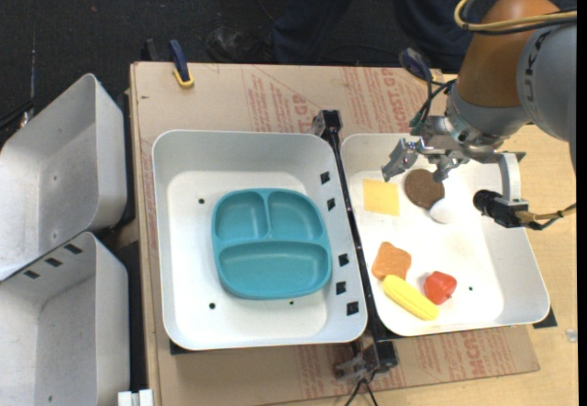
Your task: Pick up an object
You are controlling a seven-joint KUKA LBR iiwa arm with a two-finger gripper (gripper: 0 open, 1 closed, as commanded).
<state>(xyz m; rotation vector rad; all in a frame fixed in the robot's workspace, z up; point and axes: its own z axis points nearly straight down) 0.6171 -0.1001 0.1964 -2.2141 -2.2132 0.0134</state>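
My gripper [425,163] hangs over the back of the right bin [514,257], its two fingers spread open with nothing between them. Just below the fingertips lies a brown round patty [423,189], with a small white piece [441,211] against its front right side. Left of the patty rests a yellow cheese slice [381,197]. Toward the bin's front are an orange toast piece [392,260], a yellow banana-like item [410,297] and a red pepper-like item [440,286].
The left bin [174,239] holds a teal divided plate [271,244]. A black divider rail [347,221] with clips runs between the bins. Two tilted white bins [55,203] stand off the bench at the left.
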